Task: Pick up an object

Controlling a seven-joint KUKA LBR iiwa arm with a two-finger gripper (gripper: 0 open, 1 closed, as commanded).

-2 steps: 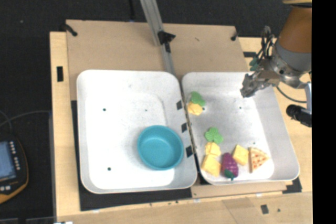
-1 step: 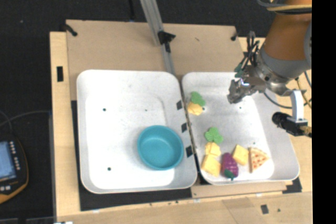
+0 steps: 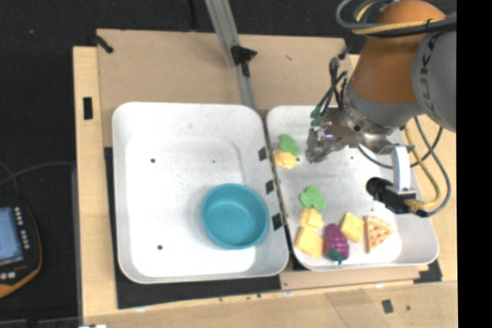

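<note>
My gripper [image 3: 316, 150] hangs over the upper left part of the right bin [image 3: 415, 242], just right of a yellow and green toy [image 3: 287, 152] near the bin's left wall. Nothing shows between the fingers. Lower in the same bin lie a green leafy piece [image 3: 312, 198], yellow blocks [image 3: 309, 234], a purple grape bunch [image 3: 337, 242], a yellow cheese cube [image 3: 352, 226] and a pizza slice [image 3: 377, 232].
The left bin [image 3: 154, 142] holds a blue bowl [image 3: 233, 215] at its lower right. A grey metal pole [image 3: 219, 11] slants down to the gap between the bins. Cables and a black fitting [image 3: 388, 194] hang off the arm over the right bin.
</note>
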